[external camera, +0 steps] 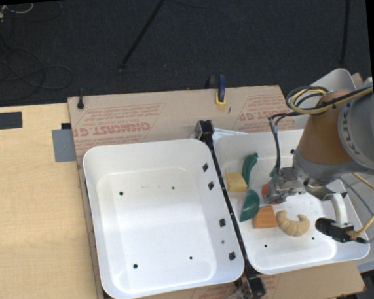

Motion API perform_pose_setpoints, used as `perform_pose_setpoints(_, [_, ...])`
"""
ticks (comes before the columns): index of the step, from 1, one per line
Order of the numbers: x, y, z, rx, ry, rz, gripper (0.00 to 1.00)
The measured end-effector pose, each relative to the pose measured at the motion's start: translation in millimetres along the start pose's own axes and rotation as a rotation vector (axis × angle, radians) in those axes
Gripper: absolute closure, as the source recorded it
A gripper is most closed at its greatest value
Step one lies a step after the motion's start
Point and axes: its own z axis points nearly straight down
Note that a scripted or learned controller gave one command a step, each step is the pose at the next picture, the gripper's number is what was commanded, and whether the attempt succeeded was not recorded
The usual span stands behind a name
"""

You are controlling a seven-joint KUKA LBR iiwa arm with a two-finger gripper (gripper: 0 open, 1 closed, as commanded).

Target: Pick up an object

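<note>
your gripper (278, 191) sits low over the right bin (315, 253), just beside a small red-orange piece (266, 189) and above the tan croissant-shaped piece (293, 223). you cannot tell from here whether the tool is spread or pressed together; nothing visibly sits in it, so treat the pick as not yet made.

all the candidates lie in the right bin: a yellow block (236, 181), two teal curved pieces (249, 166) (249, 204), an orange wedge (264, 217) and the croissant. the nearest target looks like the red-orange piece; it is small and partly hidden by the tool, so centre over it before descending and close only once you straddle it. if you prefer an easier grasp, the croissant lies apart from the others with free floor around it.

watch the cluster: the lower teal piece touches or nearly touches the orange wedge, and a descent there would likely nudge both. the divider (219, 195) between the bins stands near the yellow block. the left bin (103, 167) plays no part in this.
</note>
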Motion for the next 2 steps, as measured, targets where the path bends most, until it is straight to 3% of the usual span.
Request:
perform_pose_setpoints(1, [-20, -43, -3, -0.006, 0.001, 0.003, 1.0])
perform_pose_setpoints(2, [-62, -17, -2, -0.002, 0.002, 0.002, 1.0])
